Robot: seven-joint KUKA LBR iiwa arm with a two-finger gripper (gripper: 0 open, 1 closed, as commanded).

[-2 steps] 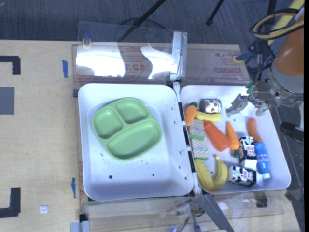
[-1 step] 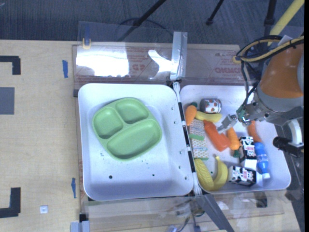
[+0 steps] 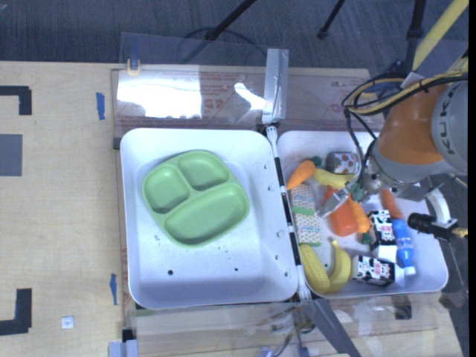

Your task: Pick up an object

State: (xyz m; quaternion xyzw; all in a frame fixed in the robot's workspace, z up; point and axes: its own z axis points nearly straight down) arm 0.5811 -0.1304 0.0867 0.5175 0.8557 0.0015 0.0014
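Wood bench (image 3: 59, 199) with blue carpet (image 3: 111, 6) behind; green plate (image 3: 195, 195) in the left bin (image 3: 141, 274). Toys crowd the right bin (image 3: 439, 274), orange cup (image 3: 343, 218) central, banana (image 3: 341, 268) at 6 o'clock. Gripper (image 3: 355, 192) sits at the cup's 1 o'clock; can't tell its grip.

We see a green divided plate (image 3: 195, 195) lying in the left white bin (image 3: 141, 270), with blue tape marks (image 3: 100, 105) on the wooden bench (image 3: 56, 199).
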